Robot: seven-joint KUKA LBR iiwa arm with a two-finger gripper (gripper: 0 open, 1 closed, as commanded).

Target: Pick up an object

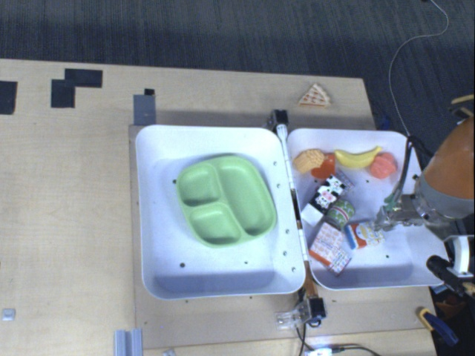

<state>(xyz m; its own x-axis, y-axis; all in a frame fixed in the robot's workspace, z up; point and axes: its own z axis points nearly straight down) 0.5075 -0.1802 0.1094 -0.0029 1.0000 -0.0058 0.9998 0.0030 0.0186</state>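
– Where's your gripper (380, 225)?
– Low in the right bin (386, 262), at its 4 o'clock, beside a small packet (359, 234). You can't tell the jaws' state.
– The banana (358, 157)?
– At 12 o'clock.

Two white bins side by side on wooden bench (67, 199). Left bin (159, 273): green divided plate (225, 199), three compartments, sits centre. Right bin (393, 269): clutter toward far left. Banana (358, 157) at far side, pink ball (384, 167) just right of it, orange-yellow item (309, 159) left. Black-white cow toy (329, 193) mid-bin, round tin (341, 213) just near of it, red-white packet (330, 247) at near left. Arm enters from right, gripper (380, 225) low over small orange-white item (360, 235). Pizza slice toy (315, 96) on bench beyond right bin.
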